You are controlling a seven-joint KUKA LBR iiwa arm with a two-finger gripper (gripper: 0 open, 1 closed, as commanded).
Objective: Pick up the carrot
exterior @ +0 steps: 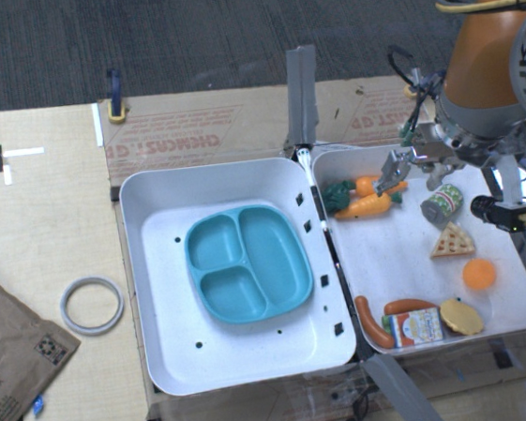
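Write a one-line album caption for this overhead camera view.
Robot arm's end effector poised beside the carrot in the right bin; a blue tray lies in the left bin.

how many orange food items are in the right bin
3: the carrot near the bin's far left corner, a small orange piece just behind it, and an orange ball toward the right side. Others may be hidden under the arm.

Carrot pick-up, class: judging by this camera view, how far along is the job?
Done: the gripper has reached the right bin, just above the carrot. In hand: closing in on it. Left: grasping and lifting; the carrot lies on the bin floor.
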